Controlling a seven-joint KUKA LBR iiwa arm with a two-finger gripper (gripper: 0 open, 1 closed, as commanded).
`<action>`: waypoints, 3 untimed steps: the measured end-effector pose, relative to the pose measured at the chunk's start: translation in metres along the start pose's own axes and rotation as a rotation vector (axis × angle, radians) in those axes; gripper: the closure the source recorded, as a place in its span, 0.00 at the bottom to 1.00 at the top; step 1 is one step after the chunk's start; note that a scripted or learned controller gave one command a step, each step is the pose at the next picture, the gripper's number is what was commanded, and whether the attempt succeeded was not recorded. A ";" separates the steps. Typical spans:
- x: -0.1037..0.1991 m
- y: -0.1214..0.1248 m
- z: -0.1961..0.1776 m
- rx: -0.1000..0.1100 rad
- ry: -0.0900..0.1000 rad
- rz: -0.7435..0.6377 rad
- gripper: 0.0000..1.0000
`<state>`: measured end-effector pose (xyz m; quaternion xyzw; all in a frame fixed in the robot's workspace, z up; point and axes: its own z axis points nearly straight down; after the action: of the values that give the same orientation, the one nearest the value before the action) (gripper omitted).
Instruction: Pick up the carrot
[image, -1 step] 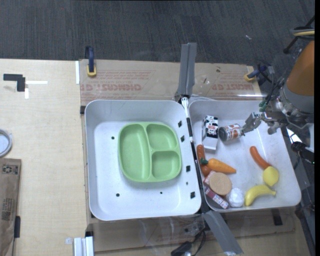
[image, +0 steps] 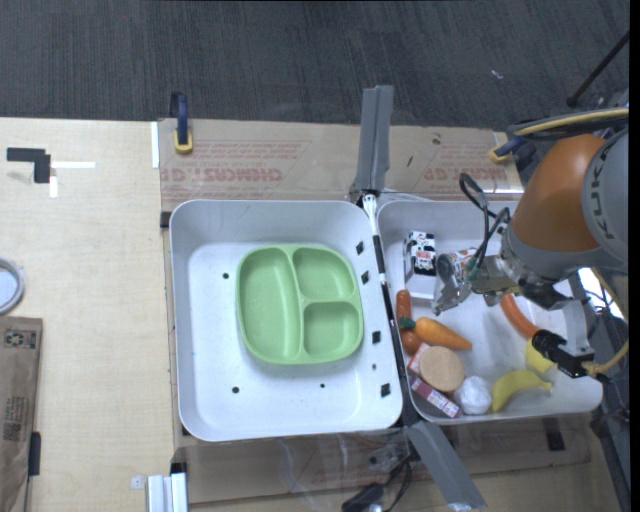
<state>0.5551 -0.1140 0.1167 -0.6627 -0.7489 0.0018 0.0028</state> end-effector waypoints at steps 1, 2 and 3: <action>0.005 0.012 -0.096 -0.003 -0.002 -0.153 0.00; 0.018 -0.025 -0.053 0.000 0.000 -0.310 0.00; 0.020 -0.046 0.022 -0.008 -0.003 -0.494 0.00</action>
<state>0.5068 -0.0997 0.0948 -0.4594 -0.8883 -0.0011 -0.0006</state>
